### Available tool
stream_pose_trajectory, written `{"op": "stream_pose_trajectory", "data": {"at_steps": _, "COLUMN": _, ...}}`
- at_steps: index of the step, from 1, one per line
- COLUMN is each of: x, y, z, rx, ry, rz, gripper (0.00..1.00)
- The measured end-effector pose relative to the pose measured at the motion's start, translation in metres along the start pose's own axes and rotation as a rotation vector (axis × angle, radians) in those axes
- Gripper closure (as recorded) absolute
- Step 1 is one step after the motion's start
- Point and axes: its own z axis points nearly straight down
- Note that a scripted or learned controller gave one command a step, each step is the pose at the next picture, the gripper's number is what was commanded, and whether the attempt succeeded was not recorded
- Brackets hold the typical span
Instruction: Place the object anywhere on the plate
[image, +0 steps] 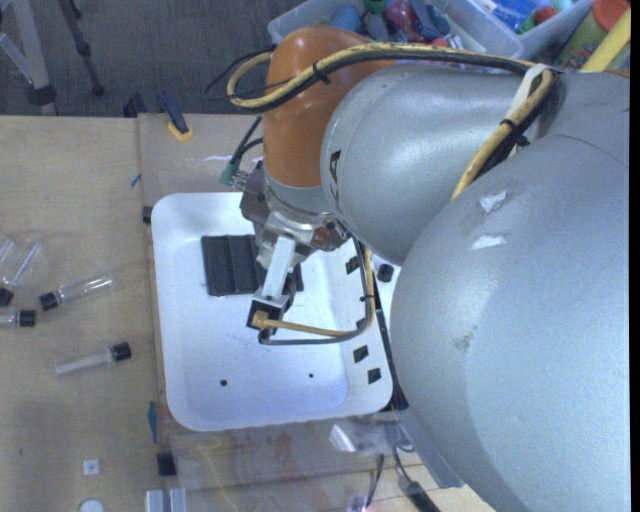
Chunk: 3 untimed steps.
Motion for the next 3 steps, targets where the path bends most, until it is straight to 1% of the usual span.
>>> {"op": "stream_pose_trajectory", "data": {"at_steps": 1, "x": -0.042, "y": -0.087, "z": -0.005, "rx": 0.003, "ry": -0.002, "rz": 0.059, "gripper": 1.0}}
{"op": "stream_pose_trajectory", "data": {"at_steps": 2, "x": -0.032, "y": -0.069, "z": -0.193, "rx": 0.0, "ry": 0.001, "rz": 0.255, "gripper": 1.0}}
{"op": "stream_pose_trajectory", "data": {"at_steps": 3, "x": -0.043, "y": -0.087, "z": -0.072, "rx": 0.001, "ry": 0.0, "rz": 0.356, "gripper": 1.0}}
